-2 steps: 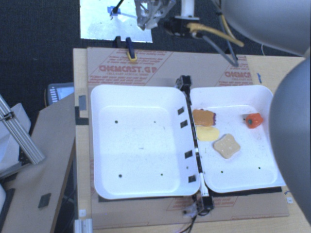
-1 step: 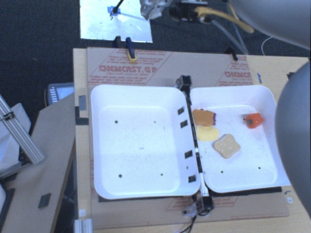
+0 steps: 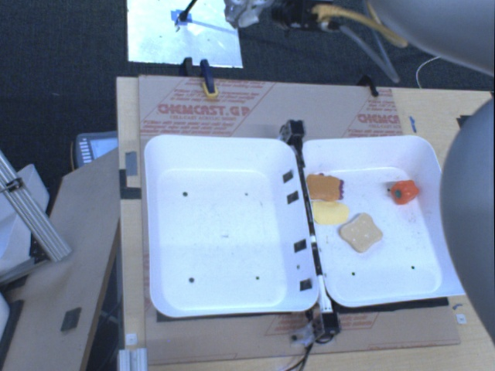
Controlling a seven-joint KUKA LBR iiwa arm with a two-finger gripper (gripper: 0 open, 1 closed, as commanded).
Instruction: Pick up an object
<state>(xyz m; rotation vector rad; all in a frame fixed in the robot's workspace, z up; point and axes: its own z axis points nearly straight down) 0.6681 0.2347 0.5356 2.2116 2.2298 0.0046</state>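
Gripper (image 3: 249, 2) raised — perhaps beyond bins.

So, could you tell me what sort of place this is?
Probably a robotics lab bench: two white bins clipped side by side on a protective board, toy food like a bread slice, and a robot gripper overhead.

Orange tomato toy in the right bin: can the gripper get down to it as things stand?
Probably yes. The orange tomato toy lies alone in the right bin, apart from the bread slice and nothing lies over it. The gripper is high, beyond the bench's far edge.
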